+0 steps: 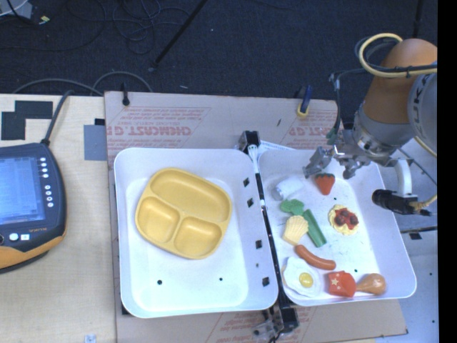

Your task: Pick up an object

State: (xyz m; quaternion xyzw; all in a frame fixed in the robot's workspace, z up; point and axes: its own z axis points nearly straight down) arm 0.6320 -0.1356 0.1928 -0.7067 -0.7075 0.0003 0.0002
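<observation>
While the tool [334, 164] hangs spread over the right bin [389, 224], a red strawberry [325, 184] lies just below it.

The right bin [400, 263] contained the toy food items. A red strawberry [325, 184] lay near the bin's far edge. A pale white item [288, 188] lay to its left, too blurred to identify. A green leafy piece [291, 206] adjoined a green stalk [315, 228], which lay aslant beside a yellow corn piece [295, 229]. A small pizza [344, 219], yellow with red topping, lay toward the right wall. An orange-red sausage [314, 257] lay diagonally below the corn. Along the near edge lay a fried egg [302, 276], a red pepper piece [340, 284] and a brown chicken drumstick [372, 284], side by side.
</observation>
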